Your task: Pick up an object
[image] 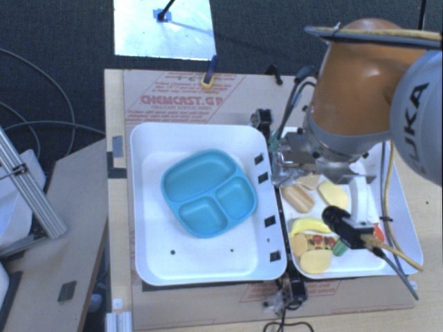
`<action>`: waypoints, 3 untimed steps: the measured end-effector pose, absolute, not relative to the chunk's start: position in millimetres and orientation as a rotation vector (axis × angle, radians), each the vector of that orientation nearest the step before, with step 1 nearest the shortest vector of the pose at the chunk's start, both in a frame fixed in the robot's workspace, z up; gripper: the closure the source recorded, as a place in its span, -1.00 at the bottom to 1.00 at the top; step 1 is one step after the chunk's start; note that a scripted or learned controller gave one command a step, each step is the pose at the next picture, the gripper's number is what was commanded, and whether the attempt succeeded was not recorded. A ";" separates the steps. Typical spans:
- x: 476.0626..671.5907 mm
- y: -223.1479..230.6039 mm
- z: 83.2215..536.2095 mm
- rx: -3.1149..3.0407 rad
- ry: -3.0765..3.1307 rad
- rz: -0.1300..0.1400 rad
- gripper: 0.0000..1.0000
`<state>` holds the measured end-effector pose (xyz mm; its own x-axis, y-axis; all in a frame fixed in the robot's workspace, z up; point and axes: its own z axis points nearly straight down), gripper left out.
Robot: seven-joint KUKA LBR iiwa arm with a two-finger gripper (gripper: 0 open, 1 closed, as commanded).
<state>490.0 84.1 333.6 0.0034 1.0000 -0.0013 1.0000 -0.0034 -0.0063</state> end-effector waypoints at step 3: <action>487.8 88.3 450.0 -2.214 -2.235 -0.009 1.00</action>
